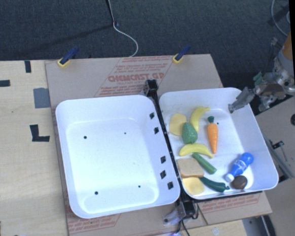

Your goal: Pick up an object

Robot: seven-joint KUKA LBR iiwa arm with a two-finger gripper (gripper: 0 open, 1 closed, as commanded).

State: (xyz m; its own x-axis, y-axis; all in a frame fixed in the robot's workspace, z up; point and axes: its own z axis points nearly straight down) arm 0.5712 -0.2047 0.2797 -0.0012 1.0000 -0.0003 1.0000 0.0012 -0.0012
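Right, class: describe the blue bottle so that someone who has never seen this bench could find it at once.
Start at the right-hand white bin, the one holding the toy food. Go to its near right corner, where the blue bottle lies on its side beside a small brown ball. It is the sole blue thing in the bin, with a white label and white cap.

The right bin holds toy foods: an orange carrot upright mid-bin, two yellow bananas, and a green pepper left of the carrot. A blue bottle lies tilted at the near right corner, beside a brown ball.
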